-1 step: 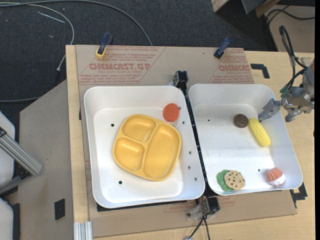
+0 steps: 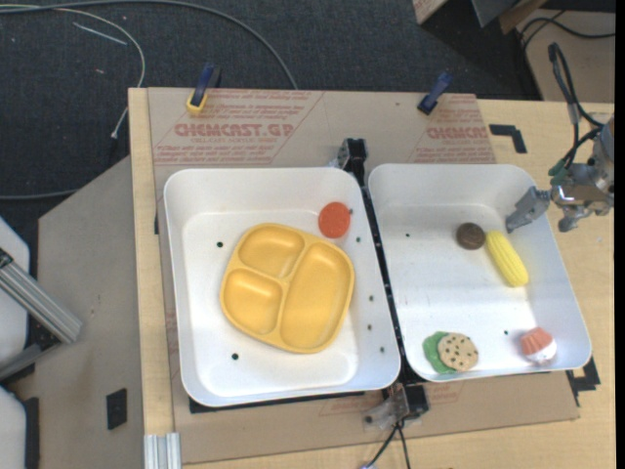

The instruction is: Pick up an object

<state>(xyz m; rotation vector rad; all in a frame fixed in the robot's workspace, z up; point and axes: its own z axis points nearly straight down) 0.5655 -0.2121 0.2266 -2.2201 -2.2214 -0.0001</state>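
Two shallow white bins sit side by side on a cardboard-covered surface [image 2: 293,125]. The left bin [image 2: 195,360] holds a yellow divided plate [image 2: 288,286] near its centre, with an orange ball [image 2: 334,219] just beside the plate's upper right rim. The right bin [image 2: 566,301] holds a yellow corn cob [image 2: 508,258] toward its upper right, a small brown round piece [image 2: 471,235] just left of it, a cookie [image 2: 456,351] overlapping a green piece at the lower left edge, and a pink-and-white item [image 2: 537,343] near the lower right corner (the bin's middle floor is bare). The hand [image 2: 557,203] hovers at the right bin's upper right rim, near the corn; its fingers appear spread and grip nothing.
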